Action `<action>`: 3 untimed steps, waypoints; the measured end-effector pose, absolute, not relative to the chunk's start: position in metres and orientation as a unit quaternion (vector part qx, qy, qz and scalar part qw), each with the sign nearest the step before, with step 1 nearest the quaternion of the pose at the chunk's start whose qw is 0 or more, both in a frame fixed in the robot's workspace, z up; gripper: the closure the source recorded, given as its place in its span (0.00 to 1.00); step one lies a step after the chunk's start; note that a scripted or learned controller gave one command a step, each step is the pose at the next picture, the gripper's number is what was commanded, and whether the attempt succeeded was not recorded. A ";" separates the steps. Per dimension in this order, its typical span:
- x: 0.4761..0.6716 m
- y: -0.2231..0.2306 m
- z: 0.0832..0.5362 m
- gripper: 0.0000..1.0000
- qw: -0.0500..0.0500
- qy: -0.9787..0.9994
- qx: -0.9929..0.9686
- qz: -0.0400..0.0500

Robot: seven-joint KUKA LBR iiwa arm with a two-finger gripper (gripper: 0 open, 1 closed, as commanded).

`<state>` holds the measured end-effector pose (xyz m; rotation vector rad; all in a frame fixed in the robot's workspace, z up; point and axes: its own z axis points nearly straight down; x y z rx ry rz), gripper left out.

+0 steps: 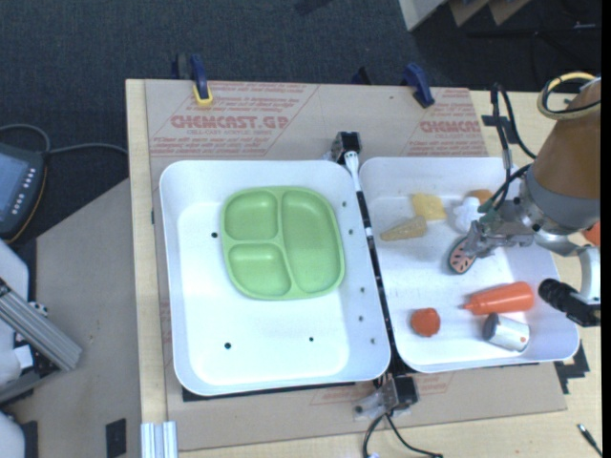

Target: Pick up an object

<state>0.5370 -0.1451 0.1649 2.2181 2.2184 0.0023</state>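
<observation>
I see the gripper (pixel 485 229) low in the right bin (pixel 401 184), can't tell its finger state, watermelon slice (pixel 463 255) just beside, green plate (pixel 284 241) left.

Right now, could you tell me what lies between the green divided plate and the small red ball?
In the camera view, the adjoining bin rims run between the green divided plate and the small red ball; otherwise bare white bin floor.

A watermelon slice (pixel 462 255), red with dark seeds, seemingly tilted, lies in the right bin (pixel 449 351) at about two o'clock of its middle.
</observation>
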 end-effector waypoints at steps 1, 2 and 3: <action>0.538 -0.145 0.218 1.00 0.003 0.707 0.707 0.001; 0.544 -0.091 0.210 1.00 -0.001 0.709 0.706 0.000; 0.552 -0.035 0.205 1.00 -0.002 0.709 0.705 0.000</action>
